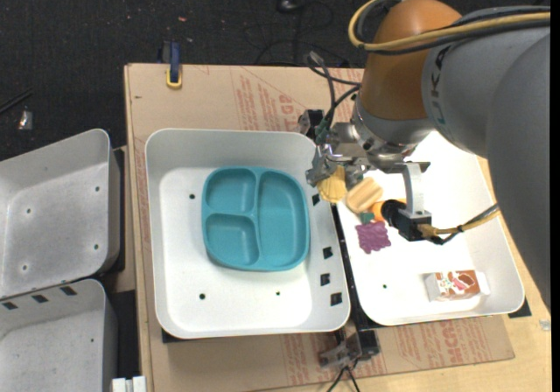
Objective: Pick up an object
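arm bent over right bin

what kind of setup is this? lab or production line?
Most likely a lab test bench, not a production line: two white bins sit on a cardboard sheet, loose cables trail across it, and toy-like items such as a teal divided plate lie beneath the robot arm.
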